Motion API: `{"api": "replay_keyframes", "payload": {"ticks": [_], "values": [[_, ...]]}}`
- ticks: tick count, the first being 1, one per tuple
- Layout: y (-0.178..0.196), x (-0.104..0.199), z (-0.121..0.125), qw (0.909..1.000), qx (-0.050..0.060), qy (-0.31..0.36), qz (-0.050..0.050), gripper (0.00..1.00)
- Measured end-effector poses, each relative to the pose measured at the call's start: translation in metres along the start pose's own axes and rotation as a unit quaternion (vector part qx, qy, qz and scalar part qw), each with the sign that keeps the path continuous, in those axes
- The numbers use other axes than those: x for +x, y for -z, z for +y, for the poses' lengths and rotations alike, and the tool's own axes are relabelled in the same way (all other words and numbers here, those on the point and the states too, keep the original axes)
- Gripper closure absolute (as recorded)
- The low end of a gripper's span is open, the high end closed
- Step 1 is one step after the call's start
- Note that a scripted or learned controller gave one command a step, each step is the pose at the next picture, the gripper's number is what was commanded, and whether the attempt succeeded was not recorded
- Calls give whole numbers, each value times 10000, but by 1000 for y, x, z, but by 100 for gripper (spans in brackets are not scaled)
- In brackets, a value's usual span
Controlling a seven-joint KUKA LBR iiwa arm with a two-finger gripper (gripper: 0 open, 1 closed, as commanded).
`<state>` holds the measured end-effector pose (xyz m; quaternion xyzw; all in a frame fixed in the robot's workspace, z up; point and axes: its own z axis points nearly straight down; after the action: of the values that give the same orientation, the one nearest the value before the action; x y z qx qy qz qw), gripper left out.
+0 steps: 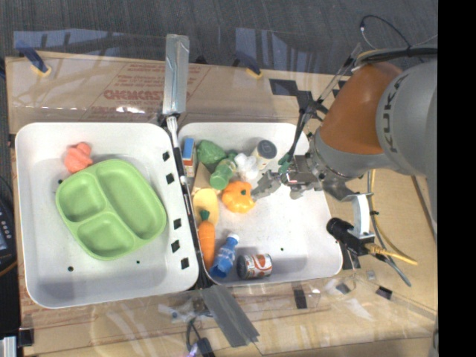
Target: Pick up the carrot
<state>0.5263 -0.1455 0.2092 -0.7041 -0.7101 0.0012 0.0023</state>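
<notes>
The carrot (206, 242) is orange with a green top and lies lengthwise along the left wall of the right bin (312, 229). My gripper (265, 185) hangs over the middle of that bin, up and to the right of the carrot and right beside a small orange pumpkin (237, 196). Nothing from the bin shows in its grasp. The carrot lies apart from the gripper, untouched.
Around the carrot lie a yellow fruit (207, 203), a blue bottle (224, 254) and a can (255, 265). Green vegetables (216, 162) and a white bottle (265, 152) crowd the bin's back. The left bin (44, 274) holds a green divided plate (110, 207) and a pink toy (78, 156).
</notes>
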Motion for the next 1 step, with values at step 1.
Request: {"api": "replay_keyframes", "payload": {"ticks": [1], "values": [[-77,-3,30,9996,12,-270,-3,0]]}}
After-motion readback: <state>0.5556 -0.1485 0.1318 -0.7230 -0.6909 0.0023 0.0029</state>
